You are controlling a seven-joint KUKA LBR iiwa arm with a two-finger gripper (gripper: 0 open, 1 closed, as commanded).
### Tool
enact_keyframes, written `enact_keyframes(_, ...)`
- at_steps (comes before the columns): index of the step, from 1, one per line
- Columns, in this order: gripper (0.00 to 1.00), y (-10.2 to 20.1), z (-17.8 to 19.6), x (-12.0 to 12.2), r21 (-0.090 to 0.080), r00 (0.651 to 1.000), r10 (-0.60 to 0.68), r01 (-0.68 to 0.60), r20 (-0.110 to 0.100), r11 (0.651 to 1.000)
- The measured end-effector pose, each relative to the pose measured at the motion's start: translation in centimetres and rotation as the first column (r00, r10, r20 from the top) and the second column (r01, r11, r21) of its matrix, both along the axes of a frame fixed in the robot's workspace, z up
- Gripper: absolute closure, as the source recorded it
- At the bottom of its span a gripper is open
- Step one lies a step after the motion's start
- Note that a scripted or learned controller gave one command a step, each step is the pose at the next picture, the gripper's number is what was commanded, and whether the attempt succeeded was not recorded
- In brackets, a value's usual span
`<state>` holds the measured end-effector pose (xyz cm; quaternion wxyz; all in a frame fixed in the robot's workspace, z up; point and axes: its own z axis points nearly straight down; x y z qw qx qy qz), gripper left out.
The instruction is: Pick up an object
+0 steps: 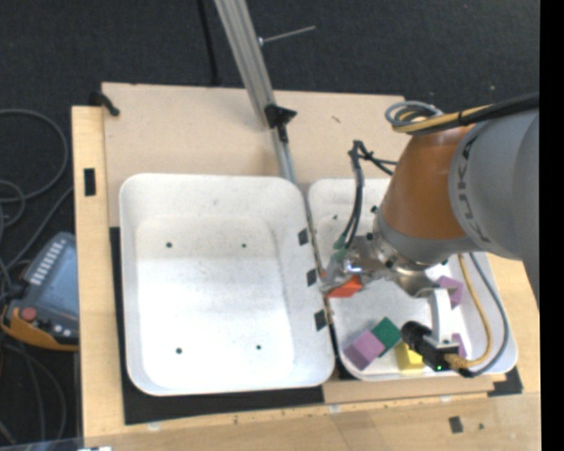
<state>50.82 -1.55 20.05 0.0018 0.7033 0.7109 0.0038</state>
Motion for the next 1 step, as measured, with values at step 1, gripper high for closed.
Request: enact_keyframes(1,1.00,8.59,-0.44,-2.36,0.001,1.000,0.000,0.000,-0.009,1.000)
